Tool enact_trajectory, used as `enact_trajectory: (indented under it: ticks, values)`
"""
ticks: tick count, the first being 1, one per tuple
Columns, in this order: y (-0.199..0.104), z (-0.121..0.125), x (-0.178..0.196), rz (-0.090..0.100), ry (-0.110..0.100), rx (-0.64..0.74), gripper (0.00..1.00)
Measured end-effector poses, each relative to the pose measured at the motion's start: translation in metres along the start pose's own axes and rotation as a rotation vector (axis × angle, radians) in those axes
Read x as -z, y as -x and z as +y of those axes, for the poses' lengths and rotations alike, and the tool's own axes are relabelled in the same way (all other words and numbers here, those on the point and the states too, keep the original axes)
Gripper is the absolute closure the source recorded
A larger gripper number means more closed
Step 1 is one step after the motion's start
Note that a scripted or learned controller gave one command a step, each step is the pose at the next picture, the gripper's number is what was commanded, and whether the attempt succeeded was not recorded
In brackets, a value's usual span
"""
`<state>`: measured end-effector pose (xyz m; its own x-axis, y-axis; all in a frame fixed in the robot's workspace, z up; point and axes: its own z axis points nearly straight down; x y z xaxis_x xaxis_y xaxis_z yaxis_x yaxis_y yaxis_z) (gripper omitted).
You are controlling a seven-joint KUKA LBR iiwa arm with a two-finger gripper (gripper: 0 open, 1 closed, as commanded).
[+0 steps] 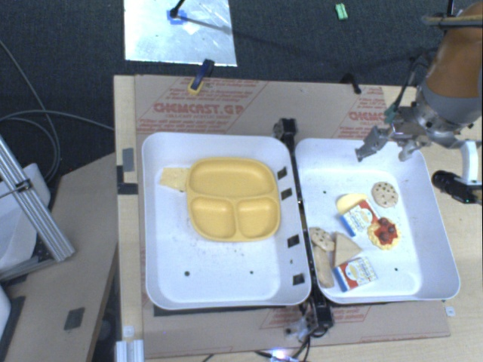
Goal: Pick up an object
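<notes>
While no single piece is marked out as the one to lift, the right bin (430, 202) holds a loose cluster of toy food, and nearest the camera lies a small carton (355, 272) with a white face, blue edges and a red patch, flat on the bin floor. Just behind it sits a tan wedge (346, 246), and to its left a long tan strip (324, 265) runs along the bin's left wall, topped by a speckled cookie (322, 238). Farther in, a second blue, white and red carton (358, 217) lies tilted, touching a pale yellow piece (349, 201) at its upper left and a yellow disc with red topping (384, 233) at its right. A round chocolate-chip cookie (385, 194) lies a little beyond, apart from the rest. The pieces are crowded, several touching or overlapping, so few stand free on all sides. The left bin (162, 277) carries a yellow three-compartment tray (231, 198) with a pale flat piece (173, 178) peeping from under its left edge. At the far rim of the right bin the gripper (389, 143) hangs over the top right corner, well apart from the food, its jaws spread apart and nothing between them. Behind the bins, cardboard covers the bench (302, 100).
</notes>
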<state>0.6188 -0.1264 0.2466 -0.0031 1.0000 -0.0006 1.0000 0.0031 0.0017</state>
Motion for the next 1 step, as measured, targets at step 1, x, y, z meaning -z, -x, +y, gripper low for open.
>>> enact_trajectory:
  ticks: [1]
  values:
    - [-0.0221,-0.084,-0.1505,0.004,-0.017,-0.003,0.0]
